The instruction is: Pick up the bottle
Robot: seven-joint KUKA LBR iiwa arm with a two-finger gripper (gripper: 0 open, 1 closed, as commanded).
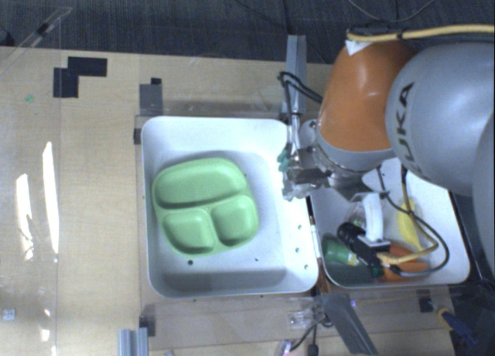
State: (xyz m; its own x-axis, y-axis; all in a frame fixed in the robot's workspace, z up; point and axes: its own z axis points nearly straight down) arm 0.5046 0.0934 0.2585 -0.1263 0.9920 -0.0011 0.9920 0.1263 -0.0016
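I see the claw (pixel 291 183) over the strip where the 2 bins meet, at the right rim of the left bin (pixel 232 281). I cannot tell whether it is spread or pressed together. The green bottle (pixel 338 255) lies in the right bin (pixel 448 215), in its near left corner, apart from the claw. An orange thing (pixel 408 260) lies near it, to the right. A green tray (pixel 205 206) sits in the left bin on the worktop (pixel 77 215).
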